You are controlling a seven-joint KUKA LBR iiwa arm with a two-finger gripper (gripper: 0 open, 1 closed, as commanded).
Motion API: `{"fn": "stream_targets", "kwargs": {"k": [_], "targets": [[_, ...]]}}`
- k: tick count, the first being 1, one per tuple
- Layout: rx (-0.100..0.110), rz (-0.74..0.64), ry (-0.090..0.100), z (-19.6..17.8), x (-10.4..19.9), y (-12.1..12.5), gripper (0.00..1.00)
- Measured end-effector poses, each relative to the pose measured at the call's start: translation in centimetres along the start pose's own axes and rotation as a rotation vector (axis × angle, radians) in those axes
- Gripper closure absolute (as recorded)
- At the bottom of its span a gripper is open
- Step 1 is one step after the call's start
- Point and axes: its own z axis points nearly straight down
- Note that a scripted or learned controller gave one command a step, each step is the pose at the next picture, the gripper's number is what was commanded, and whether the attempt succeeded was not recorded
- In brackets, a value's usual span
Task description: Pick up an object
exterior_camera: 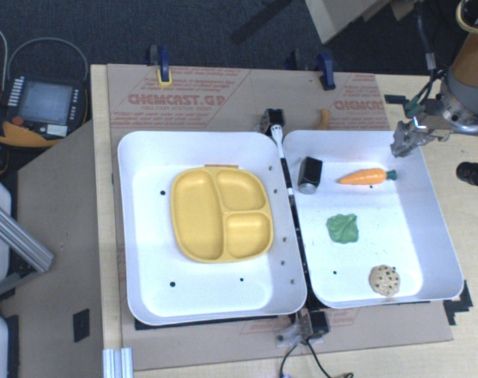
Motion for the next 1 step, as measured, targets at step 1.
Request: {"fn": "stream_targets", "kwargs": {"k": [1], "targets": [[0.005,-0.004,0.005,-1.18,5.24,-0.98,1.0]]}}
